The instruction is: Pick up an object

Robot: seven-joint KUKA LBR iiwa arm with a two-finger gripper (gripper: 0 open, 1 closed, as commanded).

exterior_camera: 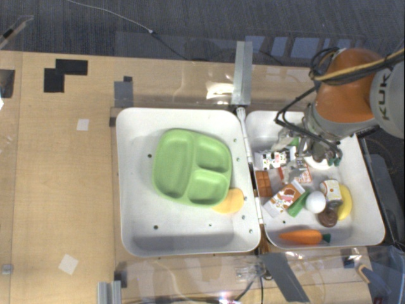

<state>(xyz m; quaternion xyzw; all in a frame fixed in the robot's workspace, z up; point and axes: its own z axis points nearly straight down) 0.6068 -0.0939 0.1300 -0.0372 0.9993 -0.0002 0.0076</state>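
Observation:
The right bin (367,230) holds a heap of small toy foods: a carrot (302,237), a white egg (315,201), a banana (345,202), a brown round piece (328,217), and small printed cartons (285,199). My gripper (297,159) hangs low over the upper middle of that bin, just above the cartons, under the orange wrist band (345,94). A green divided plate (192,166) lies in the left bin (136,233), with a yellow-orange piece (230,201) at its lower right rim.
A metal divider post (242,75) stands between the bins at the back. Cables loop around the wrist. The wooden bench (57,189) stretches to the left with black markers.

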